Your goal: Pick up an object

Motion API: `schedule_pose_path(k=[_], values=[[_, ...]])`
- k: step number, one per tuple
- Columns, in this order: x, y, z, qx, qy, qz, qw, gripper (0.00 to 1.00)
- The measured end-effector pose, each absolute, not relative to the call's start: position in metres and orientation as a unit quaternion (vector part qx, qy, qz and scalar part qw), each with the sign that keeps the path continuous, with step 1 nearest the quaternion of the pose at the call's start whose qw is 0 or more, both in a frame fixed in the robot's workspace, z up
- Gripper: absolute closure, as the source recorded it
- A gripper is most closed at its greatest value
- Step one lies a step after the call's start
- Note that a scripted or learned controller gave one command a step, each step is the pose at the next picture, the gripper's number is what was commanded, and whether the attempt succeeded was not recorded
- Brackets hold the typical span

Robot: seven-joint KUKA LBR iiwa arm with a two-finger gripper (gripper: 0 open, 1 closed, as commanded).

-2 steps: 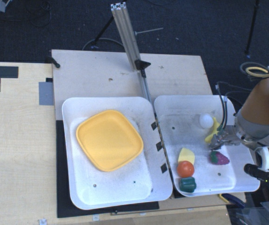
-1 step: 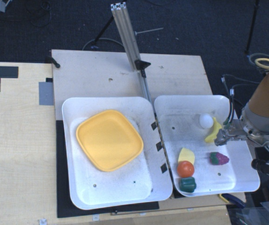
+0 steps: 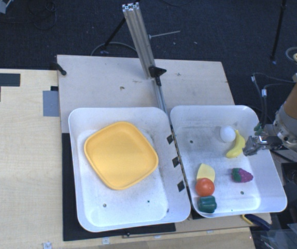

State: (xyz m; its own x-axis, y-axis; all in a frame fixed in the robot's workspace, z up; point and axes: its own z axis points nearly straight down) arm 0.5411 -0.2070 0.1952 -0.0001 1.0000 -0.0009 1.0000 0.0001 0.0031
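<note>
As seen from above: pale bench board on dark carpet, aluminium strut slanting behind two white bins. In left bin: one yellow plate. In right bin: one white ball, one banana, one purple piece, one yellow wedge, one tomato, one green pepper. Gripper at right bin's right side, just beside banana; spread or pressed together, cannot tell.
</note>
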Motion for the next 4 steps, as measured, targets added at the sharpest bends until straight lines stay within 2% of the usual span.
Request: schedule_pose_path(k=[1, 2, 3, 4], values=[[0.545, -0.217, 0.245, 0.707, 0.707, 0.0007, 0.002, 1.0], [0.563, -0.169, 0.232, 0.706, 0.708, 0.0001, -0.001, 1.0], [0.59, -0.12, 0.234, 0.706, 0.708, -0.0002, 0.0, 1.0], [0.597, -0.074, 0.237, 0.706, 0.708, -0.0001, 0.0, 1.0]])
